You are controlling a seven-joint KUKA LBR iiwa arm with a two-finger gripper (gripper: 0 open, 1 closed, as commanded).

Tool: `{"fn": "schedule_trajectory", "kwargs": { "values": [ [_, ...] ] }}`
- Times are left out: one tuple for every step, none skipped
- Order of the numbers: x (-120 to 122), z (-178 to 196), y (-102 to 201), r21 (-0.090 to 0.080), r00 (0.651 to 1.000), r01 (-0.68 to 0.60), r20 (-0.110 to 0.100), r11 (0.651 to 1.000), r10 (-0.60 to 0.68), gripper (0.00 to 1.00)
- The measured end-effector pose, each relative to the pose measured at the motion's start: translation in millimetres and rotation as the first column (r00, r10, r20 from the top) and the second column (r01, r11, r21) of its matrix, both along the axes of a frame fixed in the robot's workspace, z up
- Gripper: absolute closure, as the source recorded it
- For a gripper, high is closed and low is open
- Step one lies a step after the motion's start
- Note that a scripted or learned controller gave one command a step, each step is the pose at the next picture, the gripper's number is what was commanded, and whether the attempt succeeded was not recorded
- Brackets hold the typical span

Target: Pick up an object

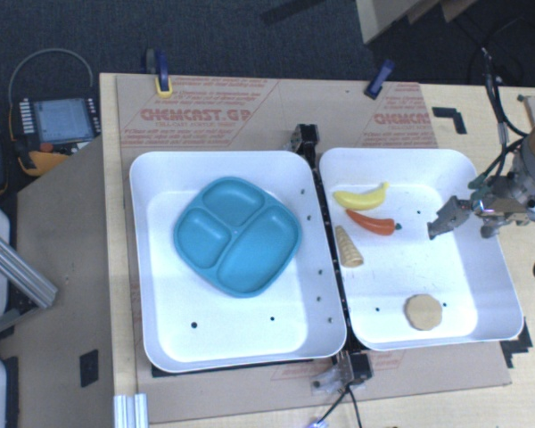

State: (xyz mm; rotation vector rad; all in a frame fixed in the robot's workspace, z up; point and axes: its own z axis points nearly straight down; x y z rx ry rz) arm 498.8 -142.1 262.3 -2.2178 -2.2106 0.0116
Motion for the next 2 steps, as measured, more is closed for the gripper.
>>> {"fn": "schedule_trajectory", "kwargs": {
  "values": [
    [2.3, 6.3, 0.5, -0.002, 1.000, -0.003, 0.013, 1.000, 0.003, 0.00],
    [0.4, -35.6, 3.4, 0.000, 1.000, -0.003, 0.008, 1.000, 0.003, 0.00]
  ]
}}
